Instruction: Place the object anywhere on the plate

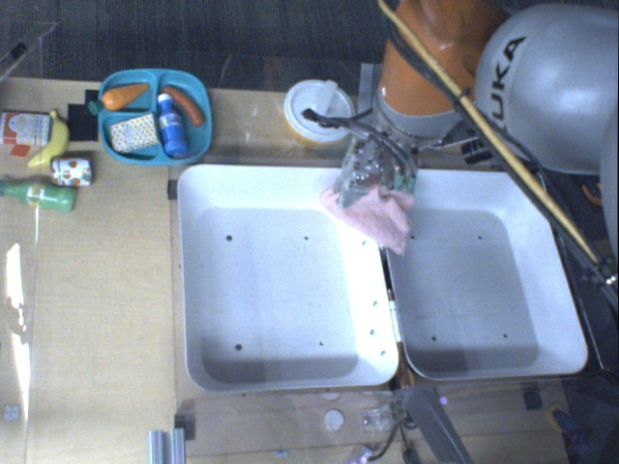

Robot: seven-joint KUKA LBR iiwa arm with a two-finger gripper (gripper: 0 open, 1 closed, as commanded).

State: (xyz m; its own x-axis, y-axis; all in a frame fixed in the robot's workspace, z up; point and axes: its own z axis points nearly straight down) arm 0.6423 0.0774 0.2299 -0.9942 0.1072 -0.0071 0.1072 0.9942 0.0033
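Two white bins (290, 356) sit side by side on the counter (87, 307). Above their shared rim near the far edge, the gripper (377, 177) pinches a pink cloth (372, 216), which hangs down. At the counter's far-left corner rests a blue divided plate (198, 138).

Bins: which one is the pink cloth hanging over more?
The right bin. The pink cloth dangles from the gripper at the seam between bins, its lower tip over the right bin's near-left corner; the left bin gets just an edge.
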